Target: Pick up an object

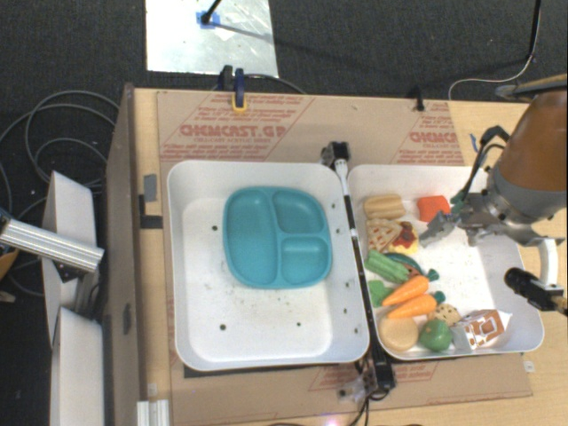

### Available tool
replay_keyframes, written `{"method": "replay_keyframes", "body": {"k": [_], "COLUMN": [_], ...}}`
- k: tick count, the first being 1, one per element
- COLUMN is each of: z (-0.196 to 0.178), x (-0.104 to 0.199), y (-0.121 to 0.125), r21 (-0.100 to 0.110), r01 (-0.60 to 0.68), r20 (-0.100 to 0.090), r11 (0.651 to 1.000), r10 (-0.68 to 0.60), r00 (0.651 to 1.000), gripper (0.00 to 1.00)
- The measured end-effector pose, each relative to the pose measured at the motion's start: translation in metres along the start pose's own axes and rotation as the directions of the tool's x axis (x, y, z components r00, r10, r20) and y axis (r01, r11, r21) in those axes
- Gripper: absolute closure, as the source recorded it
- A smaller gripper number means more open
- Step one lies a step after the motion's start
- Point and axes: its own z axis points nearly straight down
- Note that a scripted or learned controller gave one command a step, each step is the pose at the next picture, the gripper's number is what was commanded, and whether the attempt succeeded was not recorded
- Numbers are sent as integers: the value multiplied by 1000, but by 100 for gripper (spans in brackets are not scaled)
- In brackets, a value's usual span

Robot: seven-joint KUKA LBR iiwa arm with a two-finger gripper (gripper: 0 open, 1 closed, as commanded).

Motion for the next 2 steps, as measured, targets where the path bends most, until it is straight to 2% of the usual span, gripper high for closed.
{"method": "replay_keyframes", "body": {"k": [1, 2], "z": [101, 95], "x": [0, 19], "y": [44, 73], "r21": [-8, 2], "r01": [6, -2], "r20": [-4, 3], "r11": [1000, 1000], "r10": [-6, 2], "r00": [1000, 1000], "gripper": [0, 0]}}
